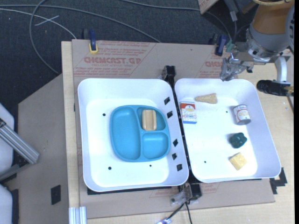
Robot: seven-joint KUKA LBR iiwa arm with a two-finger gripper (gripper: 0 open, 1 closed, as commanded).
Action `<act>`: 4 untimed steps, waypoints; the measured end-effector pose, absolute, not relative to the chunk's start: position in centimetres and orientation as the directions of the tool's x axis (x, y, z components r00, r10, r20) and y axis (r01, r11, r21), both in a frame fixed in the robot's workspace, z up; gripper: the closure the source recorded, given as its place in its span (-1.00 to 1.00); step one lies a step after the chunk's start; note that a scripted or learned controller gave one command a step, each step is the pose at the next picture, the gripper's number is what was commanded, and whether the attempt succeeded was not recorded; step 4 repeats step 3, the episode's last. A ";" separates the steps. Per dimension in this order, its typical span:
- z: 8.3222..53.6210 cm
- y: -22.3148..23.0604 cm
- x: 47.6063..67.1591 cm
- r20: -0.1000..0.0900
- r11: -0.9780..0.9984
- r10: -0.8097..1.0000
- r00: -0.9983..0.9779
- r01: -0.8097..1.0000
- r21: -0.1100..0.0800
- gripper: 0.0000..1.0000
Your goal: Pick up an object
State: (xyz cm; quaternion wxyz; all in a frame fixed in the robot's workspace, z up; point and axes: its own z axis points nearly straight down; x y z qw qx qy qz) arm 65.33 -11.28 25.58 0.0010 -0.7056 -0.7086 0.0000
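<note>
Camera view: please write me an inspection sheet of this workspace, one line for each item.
Surface: bench board bears left bin and right bin.
Job's things: carton, wedge, can, green lump, yellow block in right bin.
Clutter: blue tray in left bin holds a tan block.
Grippers: gripper above right bin's far rim.
Cables: loops on the floor.
Surroundings: dark carpet.
</note>
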 end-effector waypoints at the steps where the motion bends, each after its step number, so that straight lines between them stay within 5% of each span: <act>1: 25.9 -5.4 64.7 0.003 0.006 1.000 -0.006 1.000 -0.002 1.00; 3: 22.6 5.0 63.0 0.002 0.004 1.000 -0.004 1.000 -0.004 1.00; 4: 22.6 5.0 63.0 0.002 0.004 1.000 -0.004 1.000 -0.004 1.00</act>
